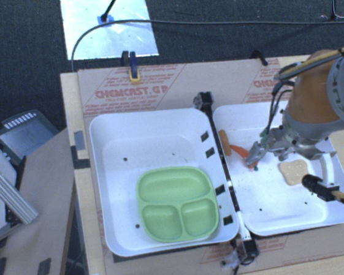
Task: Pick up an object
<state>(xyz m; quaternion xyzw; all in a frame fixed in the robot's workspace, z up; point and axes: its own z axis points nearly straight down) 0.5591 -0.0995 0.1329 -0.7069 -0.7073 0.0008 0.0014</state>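
In the right bin (280, 217) my gripper (253, 158) hangs low over the floor, left of centre. A small orange carrot-shaped piece (238, 151) lies just to its upper left, with its near end meeting the gripper tip. Whether that piece is gripped cannot be made out. A tan stick-shaped piece (224, 141) lies along the bin's left wall. A beige, toast-like flat piece (293, 172) rests to the right of the gripper, partly under the arm's wrist.
The left bin (117, 146) holds a green divided plate (176, 202) at its front. A black divider with clips (219, 159) runs between the bins. A black and orange part (320, 188) juts over the right bin's front right. The arm's grey body (323, 107) covers the bin's right side.
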